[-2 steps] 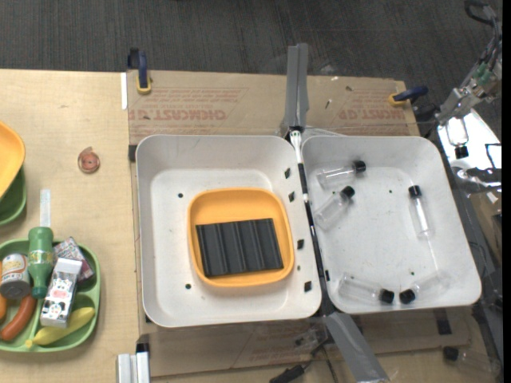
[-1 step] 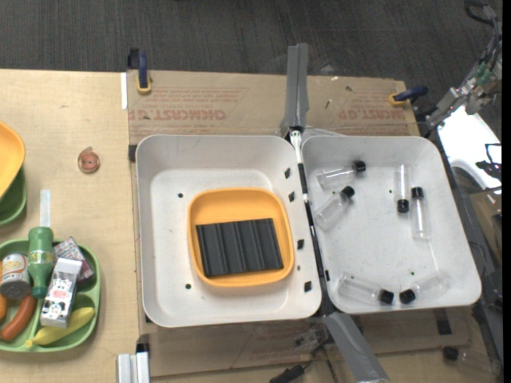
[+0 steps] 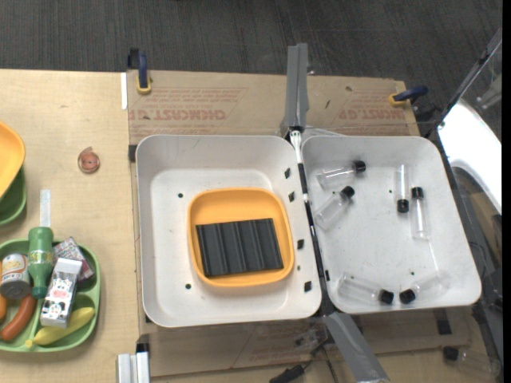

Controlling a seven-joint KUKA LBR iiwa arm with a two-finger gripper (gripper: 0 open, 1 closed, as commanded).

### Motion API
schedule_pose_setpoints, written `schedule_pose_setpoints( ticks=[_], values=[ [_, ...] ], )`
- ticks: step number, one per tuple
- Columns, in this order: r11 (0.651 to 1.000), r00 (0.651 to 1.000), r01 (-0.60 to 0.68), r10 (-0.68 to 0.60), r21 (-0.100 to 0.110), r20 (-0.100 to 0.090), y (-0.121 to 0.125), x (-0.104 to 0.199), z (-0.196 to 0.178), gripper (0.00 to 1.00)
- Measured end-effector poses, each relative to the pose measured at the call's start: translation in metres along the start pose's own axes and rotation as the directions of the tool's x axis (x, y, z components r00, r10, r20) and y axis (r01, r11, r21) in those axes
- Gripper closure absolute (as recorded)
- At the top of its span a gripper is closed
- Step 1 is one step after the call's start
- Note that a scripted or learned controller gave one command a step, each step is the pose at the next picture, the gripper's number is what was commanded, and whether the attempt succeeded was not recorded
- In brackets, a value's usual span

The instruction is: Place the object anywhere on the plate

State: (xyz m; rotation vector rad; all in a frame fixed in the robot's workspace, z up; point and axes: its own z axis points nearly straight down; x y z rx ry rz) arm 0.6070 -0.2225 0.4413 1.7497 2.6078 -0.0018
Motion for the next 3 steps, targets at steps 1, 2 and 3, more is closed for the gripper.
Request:
schedule_pose_setpoints(
  ticks=[1, 2, 3],
  values=[
    [0.993, 0.993, 0.119, -0.119, 0.000, -0.001, -0.056, 0.023, 0.000, 0.00],
    [0.955, 0.955, 0.298, -0.298, 0.000, -0.001, -0.085, 0.035, 0.000, 0.00],
    [0.897, 0.897, 0.441, -0.441, -0.001, 0.001, -0.119, 0.049, -0.001, 0.00]
  ],
)
